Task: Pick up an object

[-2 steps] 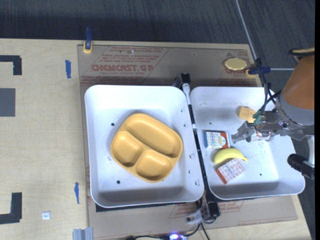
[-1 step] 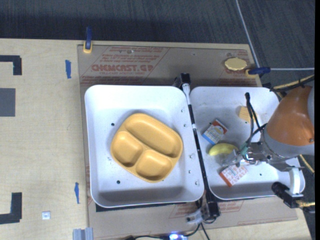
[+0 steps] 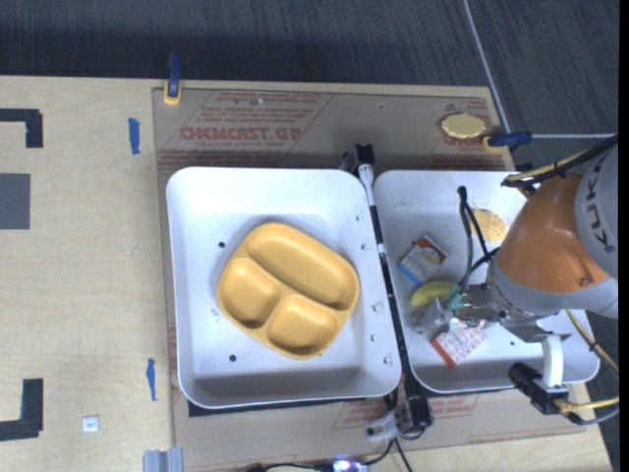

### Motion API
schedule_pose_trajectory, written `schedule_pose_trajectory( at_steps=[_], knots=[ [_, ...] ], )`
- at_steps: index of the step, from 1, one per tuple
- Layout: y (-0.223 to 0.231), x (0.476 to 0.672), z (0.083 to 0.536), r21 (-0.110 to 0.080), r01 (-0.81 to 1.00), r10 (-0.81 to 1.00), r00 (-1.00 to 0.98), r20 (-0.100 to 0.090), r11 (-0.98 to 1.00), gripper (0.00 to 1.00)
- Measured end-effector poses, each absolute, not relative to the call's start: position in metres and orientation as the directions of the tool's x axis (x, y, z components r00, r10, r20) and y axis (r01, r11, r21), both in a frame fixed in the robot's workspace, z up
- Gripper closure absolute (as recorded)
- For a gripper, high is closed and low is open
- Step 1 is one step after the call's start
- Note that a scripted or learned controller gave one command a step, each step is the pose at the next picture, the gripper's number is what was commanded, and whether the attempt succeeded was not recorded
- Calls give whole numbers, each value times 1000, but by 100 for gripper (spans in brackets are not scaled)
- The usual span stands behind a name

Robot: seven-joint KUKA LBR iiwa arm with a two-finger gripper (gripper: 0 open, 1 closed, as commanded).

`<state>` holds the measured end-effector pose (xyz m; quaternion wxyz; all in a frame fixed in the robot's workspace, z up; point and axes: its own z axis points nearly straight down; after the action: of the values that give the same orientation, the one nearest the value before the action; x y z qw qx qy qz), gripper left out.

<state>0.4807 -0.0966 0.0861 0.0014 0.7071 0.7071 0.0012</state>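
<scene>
My gripper [image 3: 444, 311] reaches down into the right bin [image 3: 432, 195] near its left side, below the grey wrist and orange band [image 3: 552, 244]. It hangs right at a small yellow banana-like object [image 3: 428, 293]. A red and white packet [image 3: 460, 343] lies just below the gripper, partly under it. Another red and white packet [image 3: 422, 259] lies a little farther back. Behind the arm's cables a round tan disc [image 3: 490, 226] shows in part. I cannot make out anything held in the gripper.
The left bin [image 3: 197, 205] holds a large yellow three-compartment tray [image 3: 287, 288]. A black divider [image 3: 381, 264] runs between the bins. A tan disc [image 3: 463, 126] and a blue clamp [image 3: 173, 75] rest on the cardboard behind them.
</scene>
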Motion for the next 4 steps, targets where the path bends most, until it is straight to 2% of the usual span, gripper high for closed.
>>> schedule_pose_trajectory(
  at_steps=[1,2,3,4],
  knots=[
    [-97,482,96,8,1000,1000,0,-1,0,100],
    [-96,482,96,7,1000,1000,0,-1,0,0],
    [-93,480,86,1,1000,1000,1,0,-1,0],
    [-93,481,96,5,1000,1000,1,-1,-1,100]
  ],
)
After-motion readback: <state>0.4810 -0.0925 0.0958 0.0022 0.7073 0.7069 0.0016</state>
